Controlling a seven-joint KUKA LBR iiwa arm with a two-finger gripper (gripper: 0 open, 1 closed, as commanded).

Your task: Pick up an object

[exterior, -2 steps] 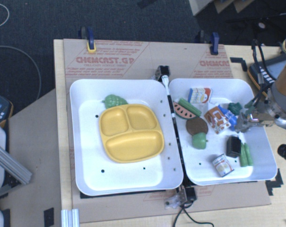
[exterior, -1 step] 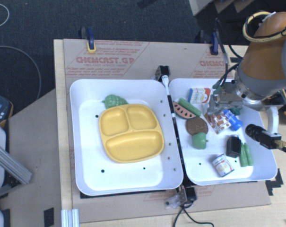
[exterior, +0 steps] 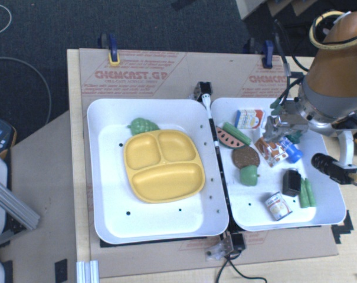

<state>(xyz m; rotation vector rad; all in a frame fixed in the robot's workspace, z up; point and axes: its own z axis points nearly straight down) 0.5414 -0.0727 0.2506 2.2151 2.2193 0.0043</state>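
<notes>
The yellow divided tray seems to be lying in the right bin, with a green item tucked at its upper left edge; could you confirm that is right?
Not quite: the camera view shows the yellow divided tray lying in the left bin, not the right one. The green item is indeed tucked at its upper left edge.

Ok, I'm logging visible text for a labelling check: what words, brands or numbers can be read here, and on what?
"CHEMCAST G.P": red print on the brown board behind the left bin.
"CHEMCAST", partly cut off: the same print on that board behind the right bin.
Carton: printed, too small to read.
Can: label too blurred to read.
Snack packet: print unreadable.
</notes>
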